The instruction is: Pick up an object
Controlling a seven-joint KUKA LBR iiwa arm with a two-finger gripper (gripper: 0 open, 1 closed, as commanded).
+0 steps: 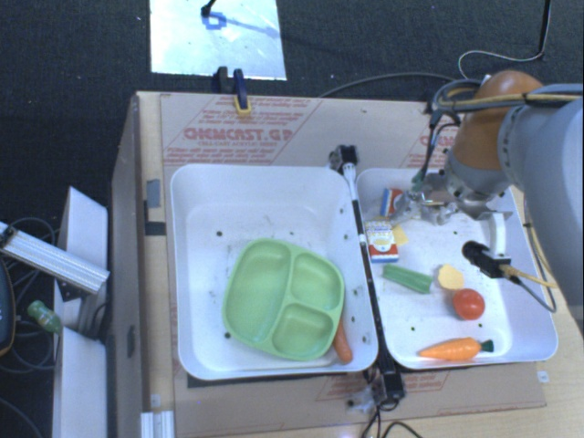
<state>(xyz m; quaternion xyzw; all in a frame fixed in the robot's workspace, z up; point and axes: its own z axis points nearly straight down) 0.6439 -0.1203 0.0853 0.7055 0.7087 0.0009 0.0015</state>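
Gripper [422, 204]: one, low over the back of the right bin [538, 328], hanging from the grey arm [538, 144] with its orange band; whether it is released or clenched, I cannot tell from here.

Right bin, contents:
- One small red, white and blue carton [391, 201], just beside the gripper, near the back wall.
- One red and white fries box [380, 241], against the divider side.
- One green stick [407, 279], mid-floor, lying at a slant.
- One pale yellow piece [450, 276], just beside the green stick.
- One red tomato [468, 304], touching or nearly touching the yellow piece.
- One orange carrot [452, 348], lying along the front wall.

Open floor here: the right side and the patch between carrot and green stick.

Left bin [196, 245], contents:
- One green divided plate [284, 297], three compartments, front centre.
- One orange sausage-like piece [342, 345], wedged between plate and front right corner.

Open floor: the back half and left strip.
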